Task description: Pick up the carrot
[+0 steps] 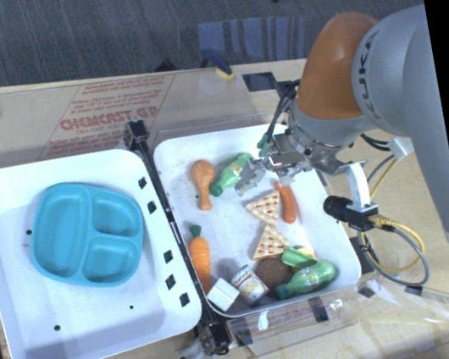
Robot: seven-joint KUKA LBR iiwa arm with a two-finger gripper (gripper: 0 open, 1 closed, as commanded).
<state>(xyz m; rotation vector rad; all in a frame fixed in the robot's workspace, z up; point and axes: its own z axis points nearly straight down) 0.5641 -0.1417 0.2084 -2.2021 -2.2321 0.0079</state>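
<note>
Carrot (200, 256) lies against right bin's (335, 223) left wall, well left of and below tool (267, 167). Looks like light, stiff, smooth plastic toy; likely slippery. Best grip: across thick orange middle. Tool state: cannot tell.

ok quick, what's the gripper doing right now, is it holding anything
Gripper: low in the right bin, by the green bottle and red sausage; open or closed cannot be told. The carrot lies apart, unheld.
</note>
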